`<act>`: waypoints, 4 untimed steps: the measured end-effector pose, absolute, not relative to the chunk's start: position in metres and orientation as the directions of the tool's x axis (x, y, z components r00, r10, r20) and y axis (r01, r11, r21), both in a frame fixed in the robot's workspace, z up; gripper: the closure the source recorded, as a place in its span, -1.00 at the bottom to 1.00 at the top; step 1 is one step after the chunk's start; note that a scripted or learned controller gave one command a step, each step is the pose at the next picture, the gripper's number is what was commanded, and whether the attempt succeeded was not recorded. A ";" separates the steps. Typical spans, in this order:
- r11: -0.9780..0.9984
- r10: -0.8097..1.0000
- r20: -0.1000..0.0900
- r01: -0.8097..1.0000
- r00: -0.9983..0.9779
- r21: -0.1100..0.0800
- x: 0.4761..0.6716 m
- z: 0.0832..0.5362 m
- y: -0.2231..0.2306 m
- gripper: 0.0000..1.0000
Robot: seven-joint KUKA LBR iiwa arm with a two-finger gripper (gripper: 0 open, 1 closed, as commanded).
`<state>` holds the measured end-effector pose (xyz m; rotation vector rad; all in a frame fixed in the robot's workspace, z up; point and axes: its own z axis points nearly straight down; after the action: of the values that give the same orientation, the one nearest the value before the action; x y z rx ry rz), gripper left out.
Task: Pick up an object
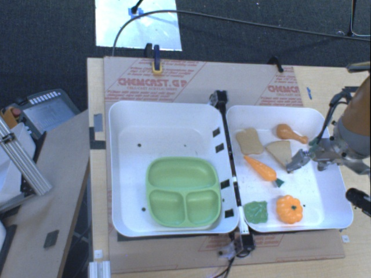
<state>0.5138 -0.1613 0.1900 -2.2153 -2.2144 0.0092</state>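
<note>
Single fixed camera above the bench (191,74), angled down, both white bins (122,172) in frame

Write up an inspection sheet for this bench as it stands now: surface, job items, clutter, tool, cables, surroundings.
Surface: bench with printed board under two white bins, left bin and right bin, side by side.
Job's things: right bin holds a toy carrot, drumstick, two bread slices, green leafy piece and small pumpkin. Left bin holds a green divided tray.
Clutter: nothing seen loose on the bench.
Tool: tool low over the right bin near one bread slice; nothing seen between its fingers.
Cables: black cable across the dark floor behind.
Surroundings: handheld control unit left of the bench.
</note>
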 end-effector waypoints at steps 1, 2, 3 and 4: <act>0.003 1.000 0.000 1.000 -0.003 0.001 0.517 0.196 -0.161 -1.00; 0.001 1.000 0.001 1.000 -0.001 -0.003 0.512 0.135 -0.157 -1.00; 0.001 1.000 0.001 1.000 -0.001 -0.002 0.512 0.083 -0.156 -1.00; 0.002 1.000 -0.001 1.000 -0.002 0.003 0.514 0.096 -0.157 1.00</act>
<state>0.5136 -0.1569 0.0959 -2.2215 -2.2254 -0.0024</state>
